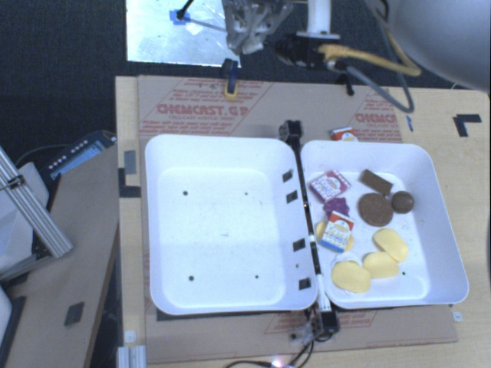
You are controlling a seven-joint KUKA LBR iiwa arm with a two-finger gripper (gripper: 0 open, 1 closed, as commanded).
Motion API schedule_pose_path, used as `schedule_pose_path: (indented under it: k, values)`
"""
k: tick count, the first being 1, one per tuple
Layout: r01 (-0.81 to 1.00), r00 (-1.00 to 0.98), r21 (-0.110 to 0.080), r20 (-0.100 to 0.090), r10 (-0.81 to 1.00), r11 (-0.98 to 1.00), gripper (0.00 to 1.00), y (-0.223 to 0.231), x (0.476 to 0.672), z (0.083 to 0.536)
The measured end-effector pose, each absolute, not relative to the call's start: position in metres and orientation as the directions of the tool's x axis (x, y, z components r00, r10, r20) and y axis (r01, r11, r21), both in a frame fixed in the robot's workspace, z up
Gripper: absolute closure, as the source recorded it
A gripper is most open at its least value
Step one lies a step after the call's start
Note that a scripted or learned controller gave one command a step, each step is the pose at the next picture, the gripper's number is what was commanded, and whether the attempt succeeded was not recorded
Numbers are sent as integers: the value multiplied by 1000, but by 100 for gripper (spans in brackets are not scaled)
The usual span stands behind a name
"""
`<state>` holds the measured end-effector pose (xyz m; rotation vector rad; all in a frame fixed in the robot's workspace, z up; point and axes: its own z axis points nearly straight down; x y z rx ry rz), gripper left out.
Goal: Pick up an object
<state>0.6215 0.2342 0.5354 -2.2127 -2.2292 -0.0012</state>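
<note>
From the overhead camera, the gripper point(247, 43) hangs at the top of the frame, beyond the far edge of the worktop point(207, 106) and well apart from both bins; whether it is spread or pressed together I cannot tell. The right bin point(441, 205) holds the objects: a round brown cookie point(375, 209), yellow chips point(381, 264), a pink packet point(328, 185) and a small carton point(336, 231). The left bin point(219, 221) sits just beside it
</note>
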Motion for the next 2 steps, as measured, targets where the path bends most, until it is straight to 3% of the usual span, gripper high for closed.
schedule_pose_path:
  k: [1, 2]
  values:
    - [1000, 0, 3, 0, 1000, 0, 100, 233, 664, 534]
    - [1000, -6, 1, 2, 1000, 6, 100, 234, 629, 536]
